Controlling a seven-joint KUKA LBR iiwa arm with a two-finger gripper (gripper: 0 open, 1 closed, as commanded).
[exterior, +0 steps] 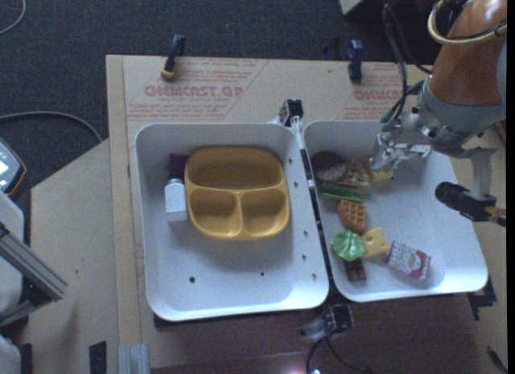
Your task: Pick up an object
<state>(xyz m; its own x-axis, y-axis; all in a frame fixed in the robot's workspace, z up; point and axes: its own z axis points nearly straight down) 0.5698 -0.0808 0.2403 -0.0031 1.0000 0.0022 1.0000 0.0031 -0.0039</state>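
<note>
My gripper (pixel 392 158) hangs low over the far part of the right bin (pixel 451 228), under the grey wrist and orange band. Just to its left lie a dark brown round toy (pixel 326 163) and a flat brown-and-tan piece (pixel 352 175), which the gripper's tip almost reaches. Toward the near side of that bin sit a green bean pod (pixel 341 195), an orange waffle (pixel 352 215), a green leafy toy (pixel 348 244), a yellow cheese wedge (pixel 374 242), a brown bar (pixel 355 269) and a pink-and-white carton (pixel 408 260).
The left bin (pixel 161 276) holds a yellow divided plate (pixel 236 191), a small white bottle (pixel 175 199) and a dark purple item (pixel 177 163) at the plate's left. A black rod (pixel 307 179) runs along the wall between the bins. Clamps stand at the board's far edge.
</note>
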